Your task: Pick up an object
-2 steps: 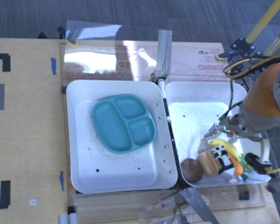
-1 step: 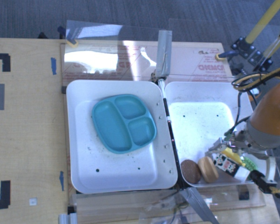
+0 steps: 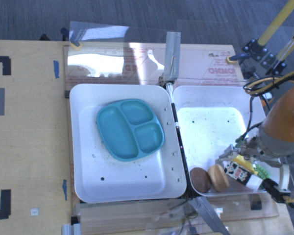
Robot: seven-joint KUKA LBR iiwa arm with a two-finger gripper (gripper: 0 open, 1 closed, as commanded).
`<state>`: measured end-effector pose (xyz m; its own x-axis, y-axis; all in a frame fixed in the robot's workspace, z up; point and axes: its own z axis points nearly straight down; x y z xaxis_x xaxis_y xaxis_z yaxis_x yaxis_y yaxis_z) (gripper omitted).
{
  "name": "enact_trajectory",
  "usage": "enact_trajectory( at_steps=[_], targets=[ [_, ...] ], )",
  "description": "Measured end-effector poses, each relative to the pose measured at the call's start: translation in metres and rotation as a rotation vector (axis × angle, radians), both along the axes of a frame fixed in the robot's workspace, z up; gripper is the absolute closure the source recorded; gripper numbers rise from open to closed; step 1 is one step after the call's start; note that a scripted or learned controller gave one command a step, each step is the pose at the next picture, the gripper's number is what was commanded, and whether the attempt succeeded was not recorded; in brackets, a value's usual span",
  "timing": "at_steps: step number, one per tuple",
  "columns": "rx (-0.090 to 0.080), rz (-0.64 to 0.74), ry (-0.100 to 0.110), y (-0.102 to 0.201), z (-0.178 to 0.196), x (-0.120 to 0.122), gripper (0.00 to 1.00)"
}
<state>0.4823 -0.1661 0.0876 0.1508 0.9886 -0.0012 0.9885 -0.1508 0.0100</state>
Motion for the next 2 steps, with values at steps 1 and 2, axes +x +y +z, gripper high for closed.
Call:
enact_trajectory(
  at_steps=[1, 2],
  targets=[
    [-0.003, -0.001, -0.005, -0.001, 0.012, 0.002, 1.0],
    [0.005, -0.158, 0.004, 0.061, 0.106, 0.058, 1.0]
  ],
)
